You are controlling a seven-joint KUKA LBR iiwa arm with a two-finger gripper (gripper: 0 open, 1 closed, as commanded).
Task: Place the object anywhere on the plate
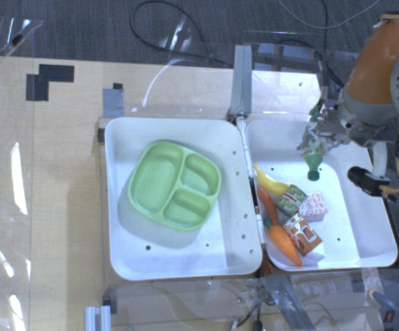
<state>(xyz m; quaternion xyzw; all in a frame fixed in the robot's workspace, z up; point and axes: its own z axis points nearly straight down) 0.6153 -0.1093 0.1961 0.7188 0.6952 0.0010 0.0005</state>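
Observation:
A light green plate [175, 183] with three compartments lies in the left bin [127, 254]. Over the back of the right bin [364, 233] hangs my gripper [315, 145], pointing down. A small dark green object [313, 164] sits between its fingers and hangs just above the bin floor, apart from the other items. The gripper is well to the right of the plate, beyond the divider between the bins.
A pile lies at the right bin's left front: a banana [269, 181], a carrot [282, 244], an orange carton [304, 234], a pink-and-white box [315, 205] and a green-and-red packet [292, 197]. A metal post [242, 81] stands behind the divider.

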